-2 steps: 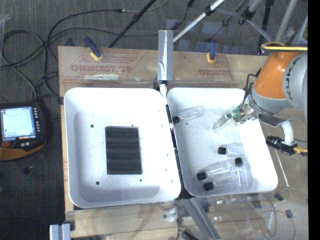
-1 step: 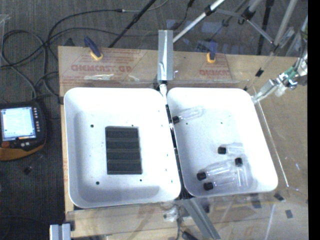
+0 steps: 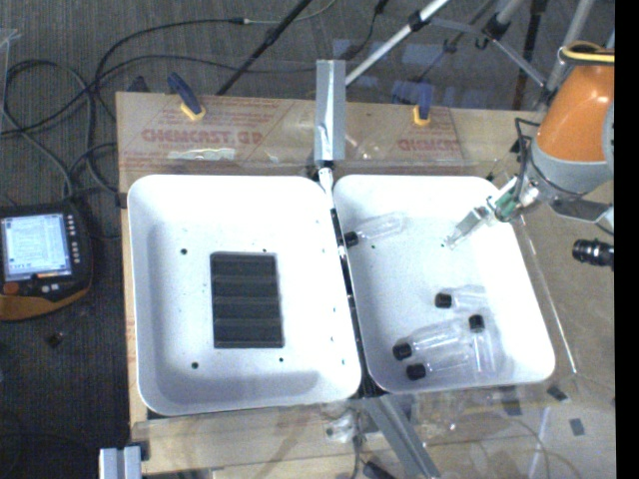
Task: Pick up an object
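Note:
The right bin (image 3: 519, 267) holds several clear vials with black caps. One vial (image 3: 377, 229) lies near the bin's upper left. A small one (image 3: 454, 297) sits lower down, and a cluster of vials (image 3: 444, 352) rests at the front. My gripper (image 3: 491, 215) hangs over the bin's upper right corner, below the orange band (image 3: 579, 108). A thin clear piece (image 3: 464, 231) slants from it toward the lower left; I cannot tell whether it is a vial or part of the gripper. A black ridged block (image 3: 246, 299) lies flat in the left bin (image 3: 160, 267).
A raised divider (image 3: 342, 267) runs between the two bins, with a metal post (image 3: 329, 118) behind it. Blue clamps (image 3: 185, 93) hold the board at the back. A handheld control pendant (image 3: 40, 252) lies on the floor at the left, with cables around it.

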Motion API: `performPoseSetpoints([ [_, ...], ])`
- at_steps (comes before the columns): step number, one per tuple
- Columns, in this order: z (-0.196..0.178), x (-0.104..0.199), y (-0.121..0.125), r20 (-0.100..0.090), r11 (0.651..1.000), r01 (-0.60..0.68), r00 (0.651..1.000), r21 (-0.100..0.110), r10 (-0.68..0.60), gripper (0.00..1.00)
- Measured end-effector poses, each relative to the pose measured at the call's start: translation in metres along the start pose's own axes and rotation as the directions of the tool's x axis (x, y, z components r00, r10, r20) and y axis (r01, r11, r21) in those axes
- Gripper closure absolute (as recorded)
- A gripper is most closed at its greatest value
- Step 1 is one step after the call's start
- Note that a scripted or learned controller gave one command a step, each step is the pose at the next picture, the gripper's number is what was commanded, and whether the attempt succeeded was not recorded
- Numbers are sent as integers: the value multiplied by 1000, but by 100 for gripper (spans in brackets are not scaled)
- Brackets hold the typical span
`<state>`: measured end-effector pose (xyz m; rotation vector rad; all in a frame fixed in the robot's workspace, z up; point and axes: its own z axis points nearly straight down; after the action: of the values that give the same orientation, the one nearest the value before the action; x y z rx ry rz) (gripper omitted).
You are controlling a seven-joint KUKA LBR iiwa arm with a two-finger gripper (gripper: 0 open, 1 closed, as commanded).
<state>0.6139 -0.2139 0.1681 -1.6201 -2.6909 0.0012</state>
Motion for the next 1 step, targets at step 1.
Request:
performPoseSetpoints([
  [1, 76, 88, 53, 2, 996, 87, 996, -2, -87, 0],
])
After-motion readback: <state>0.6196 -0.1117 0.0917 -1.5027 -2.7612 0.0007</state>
